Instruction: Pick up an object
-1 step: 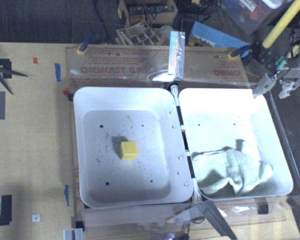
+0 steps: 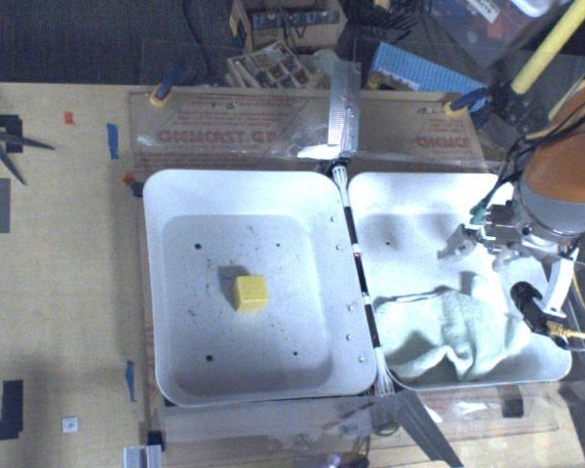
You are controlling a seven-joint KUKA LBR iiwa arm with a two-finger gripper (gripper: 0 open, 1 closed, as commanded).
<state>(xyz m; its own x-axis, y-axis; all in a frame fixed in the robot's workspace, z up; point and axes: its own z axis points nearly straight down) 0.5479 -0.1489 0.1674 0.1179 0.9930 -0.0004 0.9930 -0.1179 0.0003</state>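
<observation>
A small yellow block (image 2: 252, 292) lies near the middle of the left bin (image 2: 175, 203). A crumpled pale cloth (image 2: 456, 335) fills the front of the right bin (image 2: 409, 198). My gripper (image 2: 458, 244) hangs over the right bin's middle, just behind the cloth and above its far edge. The grey arm with its orange band (image 2: 565, 172) reaches in from the right. I see nothing held in the gripper.
A raised divider (image 2: 356, 261) separates the two bins. Behind them stands a clear panel with cardboard (image 2: 273, 130). Cables and a black connector (image 2: 531, 305) hang at the wrist by the right bin's right wall. Bare bench lies to the left.
</observation>
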